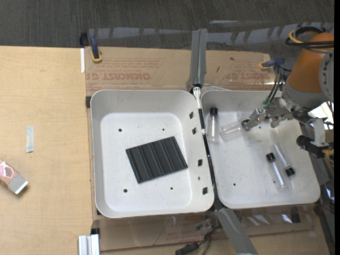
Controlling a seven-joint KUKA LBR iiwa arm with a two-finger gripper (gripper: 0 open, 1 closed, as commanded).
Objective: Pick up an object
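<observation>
the arm (308, 70), grey with an orange band, comes in from the upper right of the frame and bends down over the right bin (305, 198). its tool (249, 123) sits in the upper middle of that bin, pointing toward the left of the frame, and it lies close over a clear tube (231, 128) that rests at a slant on the bin floor. whether the tool is open or shut cannot be told from this angle, nor whether it has hold of the tube or merely touches it; nothing is plainly seen gripped. three clear tubes lie in the right bin: the slanted one at the tool, an upright-lying one with a dark cap (213, 125) near the bin's left wall in the upper left of that bin, and a longer one with dark caps (279, 170) toward the lower right, well apart from the tool. the left bin (101, 158) holds a dark ribbed rectangular pad (156, 159), lying flat and turned at a slant near the middle of its floor. both bins sit side by side on a worktop (42, 89) of pale wood with brown cardboard behind them. at the far left of the frame, on the wood, lie a small pale strip (30, 139) and a small pink and white object (11, 178) near the edge.
</observation>
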